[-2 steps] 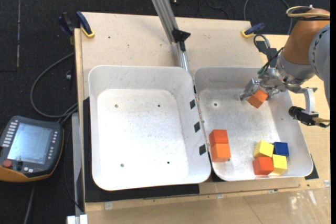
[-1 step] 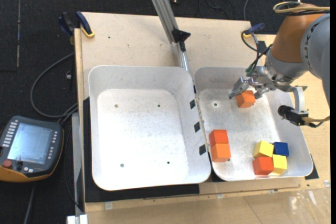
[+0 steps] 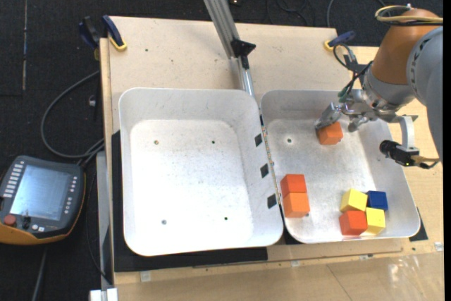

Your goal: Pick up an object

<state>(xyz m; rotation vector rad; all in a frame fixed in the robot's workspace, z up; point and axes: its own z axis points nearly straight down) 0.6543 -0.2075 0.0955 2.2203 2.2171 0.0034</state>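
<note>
My gripper (image 3: 332, 125) hangs over the back of the right bin (image 3: 310, 103), reaching in from the right. A small orange block (image 3: 330, 134) sits at its fingertips, and the grey fingers (image 3: 328, 116) close on the block's top. The block's upper part is hidden behind the fingers. Near the bin's left wall, towards the front, lies a longer orange block (image 3: 294, 195). In the front right corner a yellow block (image 3: 354, 200), a blue block (image 3: 378, 199), a red block (image 3: 353, 223) and a second yellow block (image 3: 376, 220) are clustered together.
The left bin (image 3: 134, 151) lies beside the right one, with a ridge (image 3: 265, 166) between them. A slanted metal pole (image 3: 218, 7) rises from the back of that ridge. Clamps (image 3: 113, 35) hold the board's far corners.
</note>
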